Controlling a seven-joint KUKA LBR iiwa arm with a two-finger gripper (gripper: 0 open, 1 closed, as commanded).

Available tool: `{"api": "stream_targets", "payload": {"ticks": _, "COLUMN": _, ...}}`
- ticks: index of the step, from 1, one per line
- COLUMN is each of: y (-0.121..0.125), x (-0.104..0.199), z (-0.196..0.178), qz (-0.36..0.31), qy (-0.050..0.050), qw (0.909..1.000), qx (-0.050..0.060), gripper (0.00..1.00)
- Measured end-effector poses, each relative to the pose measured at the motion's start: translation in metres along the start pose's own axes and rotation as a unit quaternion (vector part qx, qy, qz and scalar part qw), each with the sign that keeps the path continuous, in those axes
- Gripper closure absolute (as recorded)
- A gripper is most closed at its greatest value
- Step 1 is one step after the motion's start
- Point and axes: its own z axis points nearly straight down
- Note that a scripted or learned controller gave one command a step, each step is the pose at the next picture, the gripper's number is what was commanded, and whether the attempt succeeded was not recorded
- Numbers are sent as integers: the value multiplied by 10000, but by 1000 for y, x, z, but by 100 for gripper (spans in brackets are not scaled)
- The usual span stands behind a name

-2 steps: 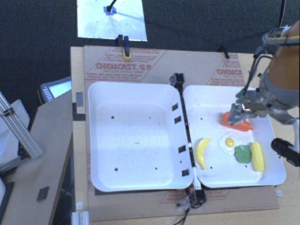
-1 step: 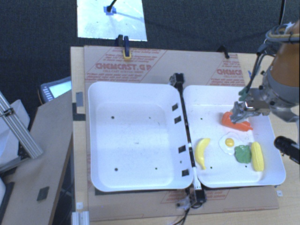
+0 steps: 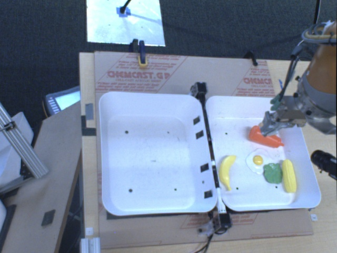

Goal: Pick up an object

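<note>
In the right bin an orange carrot-like toy lies near the far right side. My gripper hangs directly over the toy's upper edge, touching or nearly touching it. A yellow banana lies near the bin's left wall. To its right are a fried-egg toy, a green leafy piece and a yellow corn cob, close together at the front right.
The left bin stands beside the right one, with a black clip strip along the shared wall. The arm enters from the right over the right bin's far corner.
</note>
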Motion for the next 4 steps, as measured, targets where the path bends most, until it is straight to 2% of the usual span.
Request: {"api": "stream_targets", "payload": {"ticks": 4, "y": 4, "x": 0, "z": -43, "qz": -92, "qy": -8, "qw": 9999, "qx": -61, "gripper": 100}}
